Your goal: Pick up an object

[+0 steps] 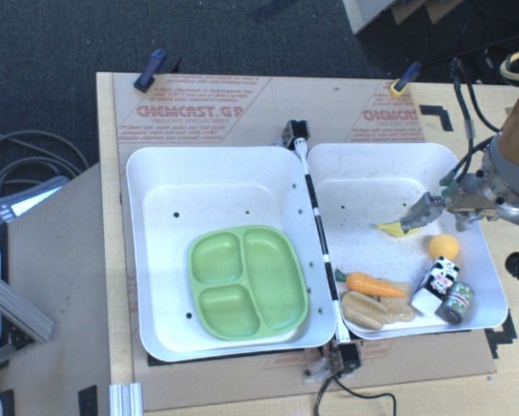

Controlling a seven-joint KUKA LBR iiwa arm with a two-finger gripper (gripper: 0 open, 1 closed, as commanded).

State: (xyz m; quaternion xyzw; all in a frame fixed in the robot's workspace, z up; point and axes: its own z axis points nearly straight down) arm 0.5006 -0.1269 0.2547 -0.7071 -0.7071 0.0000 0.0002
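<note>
One yellow item (389, 228) half-hidden beneath claw (422, 214)

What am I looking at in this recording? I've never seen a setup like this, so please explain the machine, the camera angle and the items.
One camera looks down at a slant on a bench with two shallow white bins. The left white bin holds a light green plastic divided tray. The right white bin holds small toys: a yellow banana-shaped piece, a yellow-orange ball, an orange toy carrot, a tan bread-like roll, a black-and-white cow-print carton and a small dark can. The grey robot arm reaches in from the right; its two-finger gripper sits at the banana piece. Whether it grips anything is unclear.
</note>
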